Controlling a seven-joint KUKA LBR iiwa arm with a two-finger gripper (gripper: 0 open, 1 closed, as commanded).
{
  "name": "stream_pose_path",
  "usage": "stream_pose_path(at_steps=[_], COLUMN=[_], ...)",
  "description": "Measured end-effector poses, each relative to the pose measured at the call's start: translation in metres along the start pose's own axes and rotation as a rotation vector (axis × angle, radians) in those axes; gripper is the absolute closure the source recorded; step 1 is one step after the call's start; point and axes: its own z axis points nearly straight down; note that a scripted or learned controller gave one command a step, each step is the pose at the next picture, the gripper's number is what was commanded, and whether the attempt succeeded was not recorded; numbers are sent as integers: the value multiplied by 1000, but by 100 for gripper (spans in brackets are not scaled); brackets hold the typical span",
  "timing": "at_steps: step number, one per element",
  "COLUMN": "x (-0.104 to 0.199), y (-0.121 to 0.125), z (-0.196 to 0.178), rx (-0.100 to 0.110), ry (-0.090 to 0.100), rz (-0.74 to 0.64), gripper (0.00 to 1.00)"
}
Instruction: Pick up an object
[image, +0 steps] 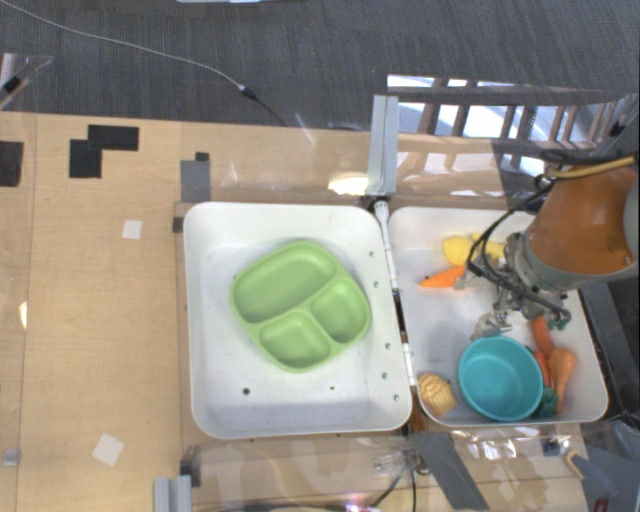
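My gripper hangs low in the right bin, just above the rim of a teal bowl. An orange carrot piece and a yellow object lie to its upper left. Two orange carrots lie to its right, beside the bowl. A tan lumpy object rests at the bin's front left corner. The arm's orange band hides the bin's back right part.
The left bin holds a green three-compartment plate. A metal rail divides the two bins. A metal frame stands behind the right bin. Bare wooden bench lies to the left.
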Motion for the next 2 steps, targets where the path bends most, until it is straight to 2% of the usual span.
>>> stream_pose_path(at_steps=[1, 2], x=[-68, -73], y=[39, 36], z=[23, 8], rx=[-21, -18], ry=[74, 60], rz=[26, 27], gripper=[0, 100])
